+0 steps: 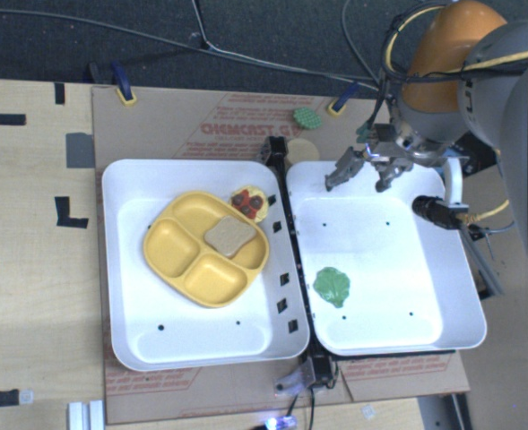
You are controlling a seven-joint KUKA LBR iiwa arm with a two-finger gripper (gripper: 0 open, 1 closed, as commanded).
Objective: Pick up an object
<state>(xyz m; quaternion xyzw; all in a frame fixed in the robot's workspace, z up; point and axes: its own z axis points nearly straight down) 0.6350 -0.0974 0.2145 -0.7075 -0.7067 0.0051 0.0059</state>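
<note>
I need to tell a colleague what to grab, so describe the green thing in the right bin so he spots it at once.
Find the right white bin, the one under the gripper. Near its left wall, toward the front, lies a small leafy green piece, like lettuce. It is the one coloured item on that bin's white floor.

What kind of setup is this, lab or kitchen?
Most likely a robot lab pick-and-place bench, not a kitchen: two white bins clamped on a cardboard sheet, a yellow divided plate with toy-like food, and the gripper open above the right bin.

Green leafy object (332, 287), flat, right bin's lower left
</note>
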